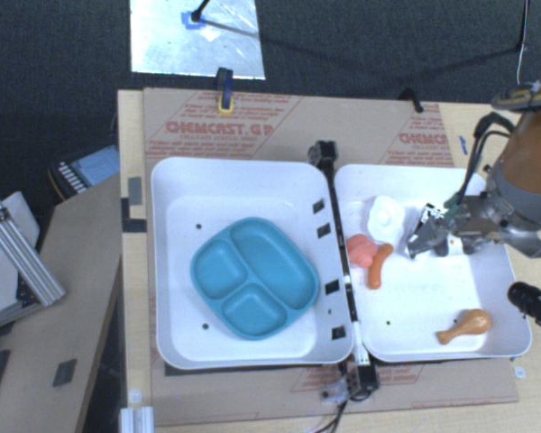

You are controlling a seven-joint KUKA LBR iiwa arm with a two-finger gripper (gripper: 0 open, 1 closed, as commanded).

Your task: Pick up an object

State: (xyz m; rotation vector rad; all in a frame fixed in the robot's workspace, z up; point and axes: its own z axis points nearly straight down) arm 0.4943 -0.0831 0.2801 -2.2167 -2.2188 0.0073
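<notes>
In the right bin (487,345) my gripper (421,237) reaches in from the right, low over the bin's upper middle. A white lump (384,215) lies just left of it, near the bin's back. Below that sit a pink piece (361,248) and an orange carrot-like piece (378,266), close to the divider. A tan drumstick (464,326) rests near the bin's front right corner. I see nothing between the fingers.
The left bin (176,188) holds a blue sectioned plate (254,278). A black divider (334,233) with clips runs between the bins. Cardboard (252,124) lies under both bins. The arm's orange band (532,156) stands at the right edge.
</notes>
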